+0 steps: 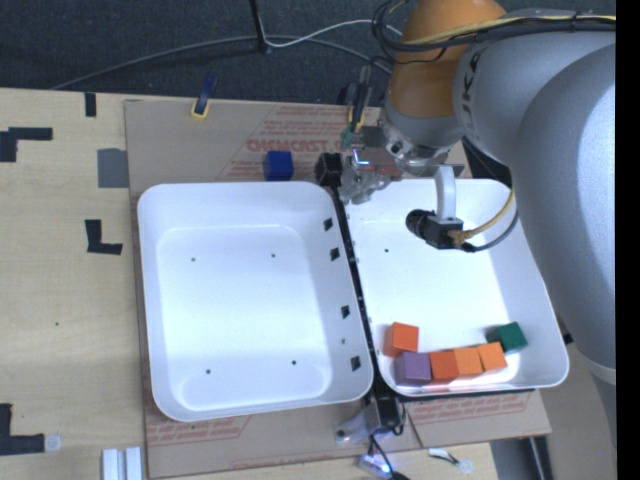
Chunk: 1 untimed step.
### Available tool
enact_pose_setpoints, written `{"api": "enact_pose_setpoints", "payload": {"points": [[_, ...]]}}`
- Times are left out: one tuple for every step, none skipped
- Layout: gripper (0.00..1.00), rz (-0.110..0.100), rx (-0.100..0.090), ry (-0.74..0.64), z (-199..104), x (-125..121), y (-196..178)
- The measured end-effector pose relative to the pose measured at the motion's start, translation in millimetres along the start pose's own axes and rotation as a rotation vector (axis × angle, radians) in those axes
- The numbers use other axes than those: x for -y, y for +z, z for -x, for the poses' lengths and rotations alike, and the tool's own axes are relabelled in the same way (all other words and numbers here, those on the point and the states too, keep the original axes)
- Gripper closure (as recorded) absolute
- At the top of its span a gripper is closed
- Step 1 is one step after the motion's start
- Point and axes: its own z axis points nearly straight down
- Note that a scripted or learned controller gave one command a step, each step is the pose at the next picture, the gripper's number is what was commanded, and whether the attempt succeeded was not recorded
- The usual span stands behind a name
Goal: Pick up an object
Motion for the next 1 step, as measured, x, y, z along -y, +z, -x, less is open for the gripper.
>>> {"api": "enact_pose_setpoints", "payload": {"points": [[1.00, 0.001, 0.000, 0.000, -54.2, 2.4, -11.7]]}}
